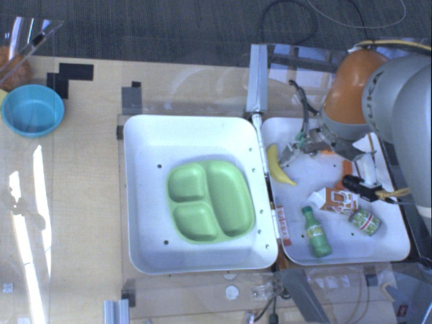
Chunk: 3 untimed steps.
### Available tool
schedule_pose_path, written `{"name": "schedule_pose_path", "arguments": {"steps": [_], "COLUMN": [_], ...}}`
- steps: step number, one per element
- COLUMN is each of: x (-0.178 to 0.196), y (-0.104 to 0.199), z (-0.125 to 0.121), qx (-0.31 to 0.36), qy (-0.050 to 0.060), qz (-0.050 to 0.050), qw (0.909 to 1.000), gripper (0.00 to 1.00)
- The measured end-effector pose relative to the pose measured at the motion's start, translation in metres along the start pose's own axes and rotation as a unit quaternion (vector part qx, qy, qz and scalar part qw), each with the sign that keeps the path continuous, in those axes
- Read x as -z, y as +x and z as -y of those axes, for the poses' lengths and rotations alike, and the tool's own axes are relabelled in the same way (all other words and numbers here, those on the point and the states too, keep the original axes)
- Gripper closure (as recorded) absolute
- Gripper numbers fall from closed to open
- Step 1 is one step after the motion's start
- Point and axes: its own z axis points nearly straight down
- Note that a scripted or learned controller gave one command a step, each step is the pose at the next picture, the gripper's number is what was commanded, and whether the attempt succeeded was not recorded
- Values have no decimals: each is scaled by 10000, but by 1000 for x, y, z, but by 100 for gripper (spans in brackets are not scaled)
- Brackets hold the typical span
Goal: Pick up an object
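No label writing can be read on the green bottle (316, 233) at lower right; the gripper's (302, 146) state cannot be told.

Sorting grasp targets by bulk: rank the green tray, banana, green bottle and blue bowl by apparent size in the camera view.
1. green tray
2. blue bowl
3. banana and green bottle: similar length, too close to rank.

A pale wooden bench (74, 201) fills most of the view. Beyond its far edge lies dark grey carpet (169, 19), with a thin cable (290, 9) looped on it.
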Motion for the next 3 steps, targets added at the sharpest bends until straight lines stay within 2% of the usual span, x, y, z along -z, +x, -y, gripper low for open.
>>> {"name": "schedule_pose_path", "arguments": {"steps": [1,2,3], "x": [0,-2,-2], "y": [0,-10,-10], "z": [0,-15,-15], "qx": [-1,784,784], "qy": [0,183,182], "qz": [-1,-86,-86], "qw": [10000,9967,9967], "gripper": [0,0,0]}}
